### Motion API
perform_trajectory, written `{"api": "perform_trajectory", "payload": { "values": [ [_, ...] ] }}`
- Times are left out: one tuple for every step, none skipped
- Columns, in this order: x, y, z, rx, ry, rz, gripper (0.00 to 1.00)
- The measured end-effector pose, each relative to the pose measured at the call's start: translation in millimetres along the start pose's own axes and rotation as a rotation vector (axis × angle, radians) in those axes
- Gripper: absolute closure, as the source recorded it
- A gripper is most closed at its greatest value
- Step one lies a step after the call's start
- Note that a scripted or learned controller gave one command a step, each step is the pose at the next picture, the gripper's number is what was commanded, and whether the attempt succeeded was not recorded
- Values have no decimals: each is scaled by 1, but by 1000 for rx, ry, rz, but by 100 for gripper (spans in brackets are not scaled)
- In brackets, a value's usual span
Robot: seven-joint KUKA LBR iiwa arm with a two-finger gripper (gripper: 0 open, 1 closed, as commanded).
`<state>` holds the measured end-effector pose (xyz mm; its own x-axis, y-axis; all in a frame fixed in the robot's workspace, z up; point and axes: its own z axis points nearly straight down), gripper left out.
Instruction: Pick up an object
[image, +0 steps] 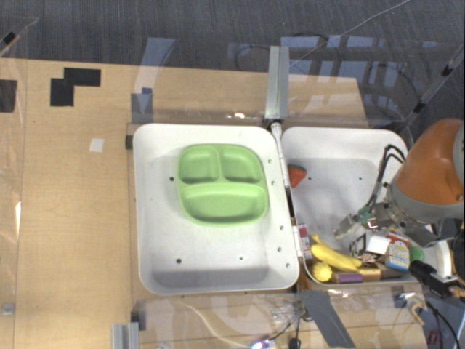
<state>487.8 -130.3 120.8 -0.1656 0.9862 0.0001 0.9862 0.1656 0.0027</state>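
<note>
Banana [336, 256] beside half-hidden gripper [361, 226]

We see a light wooden bench [65, 217] bearing two shallow white bins side by side — the left bin [156, 209] and the right bin [334, 158], touching along a grey divider [277, 86]. Black patches [73, 84] mark the bench's far-left surface — flat against the wood.

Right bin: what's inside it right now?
In the right bin: a red item, a banana and small clutter by the near wall. The arm covers its right side.
</note>
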Motion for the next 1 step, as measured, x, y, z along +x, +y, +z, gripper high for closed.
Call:
{"api": "perform_trajectory", "payload": {
  "values": [
    [-21,53,31,-10,-3,-55,0]
  ]
}}
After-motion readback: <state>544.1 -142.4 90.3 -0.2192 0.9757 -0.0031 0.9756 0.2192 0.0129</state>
